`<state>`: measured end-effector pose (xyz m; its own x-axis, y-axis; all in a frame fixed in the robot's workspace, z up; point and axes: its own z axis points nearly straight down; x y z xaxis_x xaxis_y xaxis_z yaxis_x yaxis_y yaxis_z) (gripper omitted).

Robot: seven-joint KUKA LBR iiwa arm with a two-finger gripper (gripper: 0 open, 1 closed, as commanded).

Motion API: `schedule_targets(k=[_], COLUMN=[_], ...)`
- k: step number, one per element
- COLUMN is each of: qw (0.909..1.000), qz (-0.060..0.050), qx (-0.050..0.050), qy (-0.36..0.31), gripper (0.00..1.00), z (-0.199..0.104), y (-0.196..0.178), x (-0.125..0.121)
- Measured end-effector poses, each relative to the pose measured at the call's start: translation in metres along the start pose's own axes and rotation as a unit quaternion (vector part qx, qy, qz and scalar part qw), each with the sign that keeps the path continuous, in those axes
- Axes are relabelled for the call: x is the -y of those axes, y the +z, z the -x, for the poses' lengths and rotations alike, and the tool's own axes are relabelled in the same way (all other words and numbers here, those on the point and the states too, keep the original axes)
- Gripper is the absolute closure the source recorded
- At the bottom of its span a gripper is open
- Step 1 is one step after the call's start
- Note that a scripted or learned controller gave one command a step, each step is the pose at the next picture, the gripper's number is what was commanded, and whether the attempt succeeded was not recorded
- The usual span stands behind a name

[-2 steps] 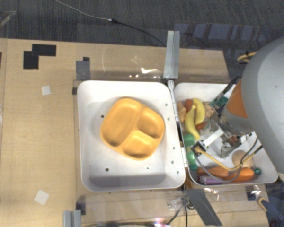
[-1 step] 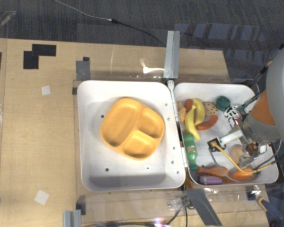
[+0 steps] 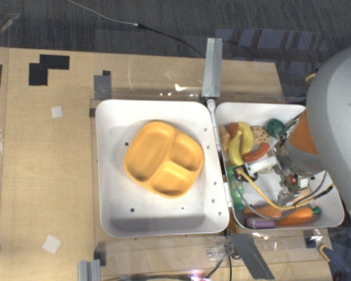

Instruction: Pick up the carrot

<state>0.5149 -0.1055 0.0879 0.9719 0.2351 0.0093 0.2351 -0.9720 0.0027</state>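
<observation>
The left bin (image 3: 105, 174) and right bin (image 3: 333, 206) look like smooth matt white plastic. The yellow divided plate (image 3: 164, 157) looks glossy plastic. The carrot (image 3: 295, 216) has a slight sheen. The bench (image 3: 41, 174) looks like pale matt wood.

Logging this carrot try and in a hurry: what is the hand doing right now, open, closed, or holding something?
Hand: low in the right bin, above the carrot; open or closed cannot be told, and nothing is seen held.
</observation>
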Motion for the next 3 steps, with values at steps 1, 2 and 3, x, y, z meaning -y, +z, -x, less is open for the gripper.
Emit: schedule_targets(k=[1,2,3], qw=[0.9999,1.0000,1.0000], qz=[-0.002,-0.002,-0.002], qx=[0.004,0.001,0.002], qy=[0.013,0.008,-0.002], gripper=[0.00,1.00,1.00], z=[-0.032,-0.034,-0.025], y=[0.000,-0.012,-0.065], x=[0.004,0.005,0.012])
